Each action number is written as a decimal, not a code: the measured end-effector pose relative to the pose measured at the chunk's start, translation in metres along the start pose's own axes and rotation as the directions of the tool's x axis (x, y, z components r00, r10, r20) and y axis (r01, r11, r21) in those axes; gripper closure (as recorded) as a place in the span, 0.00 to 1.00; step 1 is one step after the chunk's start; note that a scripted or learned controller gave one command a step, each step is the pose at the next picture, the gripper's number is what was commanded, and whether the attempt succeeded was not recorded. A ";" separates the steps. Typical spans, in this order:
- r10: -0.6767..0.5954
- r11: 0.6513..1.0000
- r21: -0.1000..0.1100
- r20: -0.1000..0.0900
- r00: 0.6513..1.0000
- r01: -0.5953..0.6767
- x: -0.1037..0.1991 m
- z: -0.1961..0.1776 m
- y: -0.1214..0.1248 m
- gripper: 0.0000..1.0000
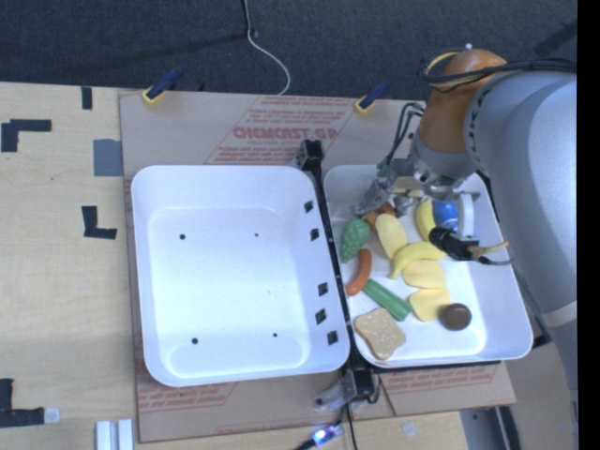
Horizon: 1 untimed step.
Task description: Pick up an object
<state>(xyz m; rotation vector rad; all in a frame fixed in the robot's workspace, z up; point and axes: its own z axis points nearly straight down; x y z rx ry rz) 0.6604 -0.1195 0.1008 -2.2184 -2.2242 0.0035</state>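
Desk (56, 251) carries two white bins side by side: left bin (225, 181) bare, right bin (487, 345) holds all the toy food

Arm (525, 157) comes in from the right, orange band low over the far end of the right bin. Hand (394, 190) sits down among the items at that far end; can't tell if it's spread or pressed together, and nothing visibly sits in it

Pile, big to small:
- bananas (417, 256) mid-bin, more yellow pieces (429, 298) just nearer the camera
- bread slice (380, 334) at the near corner by the divider
- green veg (354, 239) against the divider, close to the hand
- green stick (386, 300) between bread and bananas
- carrot (359, 272) just below the green veg
- brown round piece (457, 317) near the right wall
- blue item (446, 216) partly under the wrist

My read: step is descend-and-close at the far end. Nearest candidates look like the green veg or the orange bit beside the hand. To do it well: centre on one item, keep off the divider wall, close fully before lifting, lift straight up. Clutter is tight, so risk is nudging neighbours or pinching two at once
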 end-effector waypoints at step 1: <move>-0.007 1.000 -0.009 -0.004 1.000 0.006 0.082 -0.104 -0.013 1.00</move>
